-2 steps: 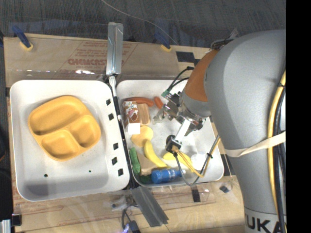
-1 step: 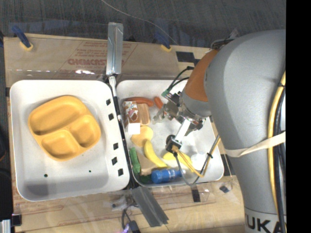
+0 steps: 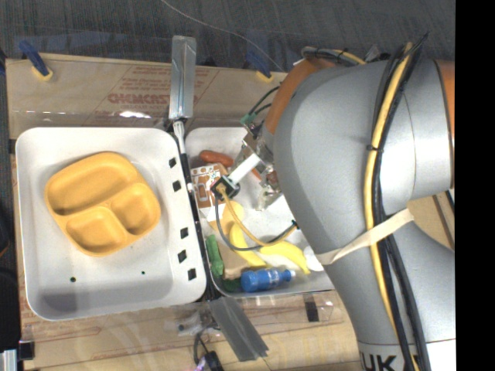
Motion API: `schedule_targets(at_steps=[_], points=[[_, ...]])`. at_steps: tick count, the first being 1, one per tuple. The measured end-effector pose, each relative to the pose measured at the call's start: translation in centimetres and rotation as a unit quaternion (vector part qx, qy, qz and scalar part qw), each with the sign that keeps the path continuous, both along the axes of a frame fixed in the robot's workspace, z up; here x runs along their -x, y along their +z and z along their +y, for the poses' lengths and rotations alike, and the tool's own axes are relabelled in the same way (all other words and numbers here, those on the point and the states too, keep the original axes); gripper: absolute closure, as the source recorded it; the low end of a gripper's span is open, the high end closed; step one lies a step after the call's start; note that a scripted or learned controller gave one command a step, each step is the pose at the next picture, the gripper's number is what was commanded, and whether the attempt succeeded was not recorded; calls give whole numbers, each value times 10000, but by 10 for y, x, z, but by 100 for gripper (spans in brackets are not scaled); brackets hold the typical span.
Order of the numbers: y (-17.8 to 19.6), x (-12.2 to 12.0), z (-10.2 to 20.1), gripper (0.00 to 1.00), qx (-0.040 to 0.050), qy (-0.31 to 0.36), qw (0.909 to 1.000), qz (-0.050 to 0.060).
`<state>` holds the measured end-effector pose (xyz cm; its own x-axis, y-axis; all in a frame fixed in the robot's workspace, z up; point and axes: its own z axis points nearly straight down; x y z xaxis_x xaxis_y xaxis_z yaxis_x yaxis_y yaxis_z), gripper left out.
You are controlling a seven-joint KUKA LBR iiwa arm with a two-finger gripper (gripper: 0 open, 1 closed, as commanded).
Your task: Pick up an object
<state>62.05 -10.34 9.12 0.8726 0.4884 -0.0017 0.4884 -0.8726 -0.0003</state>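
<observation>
We record the grey arm (image 3: 363, 184) as the largest item, entering from 3 o'clock and covering most of the right bin (image 3: 213, 141), with an orange band visible near its top edge and yellow and black cables running down its side. Next in size is the table (image 3: 93, 91), a brown board with red printing, bearing the two white bins side by side. The left bin (image 3: 31, 230) lies at 9 o'clock and holds a yellow divided tray (image 3: 102, 201), three compartments, resting flat toward the bin's upper left. A metal divider strip (image 3: 182, 76) runs upward from the seam between the bins toward 12 o'clock. The right bin, near centre, shows a bare strip along its left wall and bottom edge. In it we note a yellow banana (image 3: 282, 255) at about 5 o'clock of centre, a blue bottle (image 3: 267, 278) just below it along the bin's lower wall, a green object (image 3: 214, 255) against the left wall, a small orange-red item (image 3: 215, 158) near the bin's top, and a brown patterned piece (image 3: 204, 182) just below that. The hand (image 3: 267, 184) sits low over the right bin's upper half, largely hidden by the wrist and cabling; we cannot tell how it is set, and no object is seen to be held.
</observation>
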Motion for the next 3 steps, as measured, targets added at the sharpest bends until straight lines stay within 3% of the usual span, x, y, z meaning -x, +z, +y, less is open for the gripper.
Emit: schedule_targets(at_steps=[1, 2, 3], points=[[9, 0, 2, 100, -11, 50, 10000, 29], [102, -23, 29, 100, -10, 1364, 9907, -11], [70, -5, 12, 100, -20, -46, 10000, 33]])
